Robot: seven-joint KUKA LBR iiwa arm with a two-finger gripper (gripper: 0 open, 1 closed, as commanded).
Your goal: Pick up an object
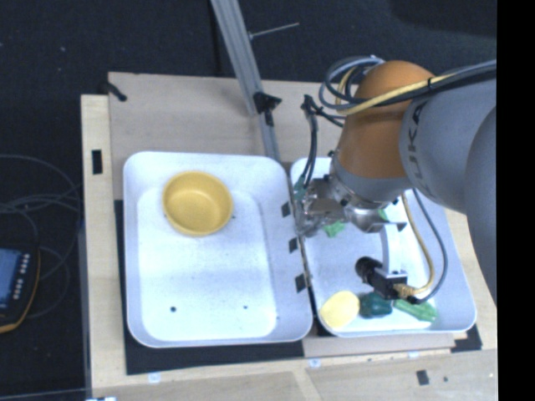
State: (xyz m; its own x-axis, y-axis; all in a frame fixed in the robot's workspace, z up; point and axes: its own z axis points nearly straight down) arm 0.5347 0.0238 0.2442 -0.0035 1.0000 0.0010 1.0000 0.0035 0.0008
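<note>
A bowl (198,203) is sitting in the upper left of the left bin (209,324), while several small objects (380,306) are lying along the lower edge of the right bin (456,303), below the arm (393,132).

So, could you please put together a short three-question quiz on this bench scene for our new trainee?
1. True or false: the yellow bowl sits in the right bin.
2. Which thing lies nearest the right bin's front-left corner?
A. pale yellow object
B. green object
C. yellow bowl
3. Fill in: the end effector is over the ___ bin.

Key: 1. False, it sits in the left bin. 2. A. 3. right.
</note>
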